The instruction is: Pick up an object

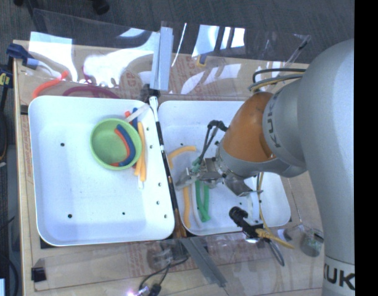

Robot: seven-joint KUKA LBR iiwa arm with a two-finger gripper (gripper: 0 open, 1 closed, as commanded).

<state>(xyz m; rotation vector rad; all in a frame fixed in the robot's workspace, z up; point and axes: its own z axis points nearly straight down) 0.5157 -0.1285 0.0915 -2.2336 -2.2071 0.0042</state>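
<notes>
The gripper [195, 174] hangs in the right bin [176, 113], jaw state untellable, green stick [204, 205] just near of it.

Left bin roomy, right bin crowded

The left bin [71, 190] lay mostly bare below the green bowl [115, 143]; in the right bin [182, 113], the arm [281, 134] and green tool [203, 202] blocked the frame's centre.

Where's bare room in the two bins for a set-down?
Most open: the left bin, its whole floor left of and below the green bowl. In the right bin, a smaller bare patch lies at the top left, above the yellow piece. Crowded: the gripper, the green stick.
</notes>
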